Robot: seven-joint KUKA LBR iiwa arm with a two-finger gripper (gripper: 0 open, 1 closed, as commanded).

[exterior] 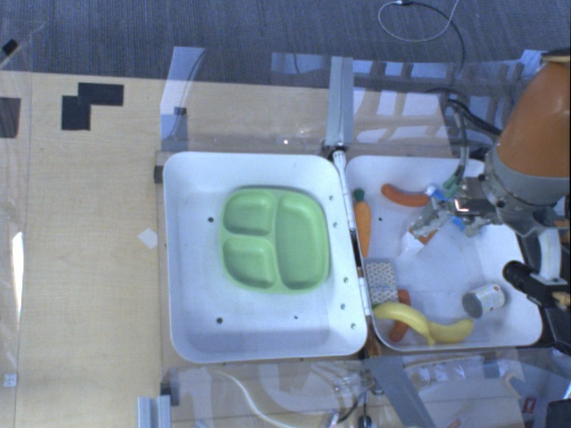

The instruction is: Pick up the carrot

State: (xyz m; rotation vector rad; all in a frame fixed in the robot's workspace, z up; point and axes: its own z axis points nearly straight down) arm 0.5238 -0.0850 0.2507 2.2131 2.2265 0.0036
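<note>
Carrot (362,228) lies well to the camera-left of your gripper (437,217), across open bin floor, pressed lengthwise against the wall that divides the two bins, green top pointing toward the far rim. That spot is awkward: you will likely find one finger has little room between the carrot and the wall, so a grasp there probably calls for fingers lined up along the wall's length or for nudging the carrot out first.

Your gripper hangs low over the middle of the right bin (526,333), the arm (535,141) coming in from the camera-right. Its tip is a small blur of grey, orange and blue, so you cannot tell how wide it stands or whether anything is in it; nothing can be made out between its tips.

A sausage (406,196) lies just beyond and camera-left of the gripper. Nearer the camera, a banana (426,325) curves along the near wall, with a mesh sponge (382,282) toward the carrot's side and a small can (484,300) on the arm's side. A green tray (273,241) sits in the left bin (192,328), far past the carrot.

No brand, label or writing can be read on anything here.
</note>
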